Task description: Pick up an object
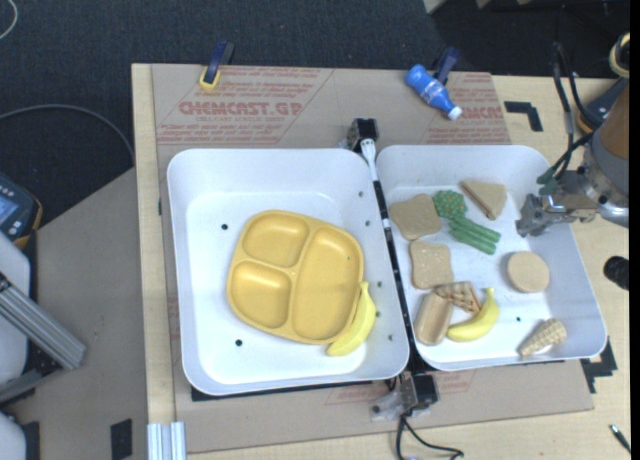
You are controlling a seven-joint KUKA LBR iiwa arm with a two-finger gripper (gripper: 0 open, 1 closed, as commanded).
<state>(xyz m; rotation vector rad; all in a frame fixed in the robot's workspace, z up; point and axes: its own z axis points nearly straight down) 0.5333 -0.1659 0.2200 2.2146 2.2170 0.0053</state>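
From my station I see the counter (300,98), a brown board, carrying two shallow white bins side by side. The left bin (200,178) holds a yellow divided plate (295,273), three compartments, sitting near the middle, with a banana (355,326) lying against its lower right rim, curved and running roughly top to bottom.

The right bin (580,278) holds the smaller pieces. Two tan bread slices (415,216) (431,264) lie near its left wall, one above the other. A wedge-shaped sandwich piece (486,198) sits toward the top, its long axis slanting down to the right. Beside it is a green vegetable (465,220), leafy at the upper left, its stalk running down to the right. A round tan biscuit (527,272) lies flat toward the right. Lower down, a tan bread roll (433,318) stands nearly top to bottom, touching a waffle-like piece (460,295), and a second banana (477,318) curves up to the right. A cone-shaped piece (541,337) lies in the lower right corner, pointing up and right.

The arm (612,148) reaches in from the right. Its end effector (535,216) sits over the right bin's upper right area, above the biscuit; I cannot tell how it is set, and nothing is visibly pinched in it.

A blue bottle (431,90) lies on the counter beyond the bins.
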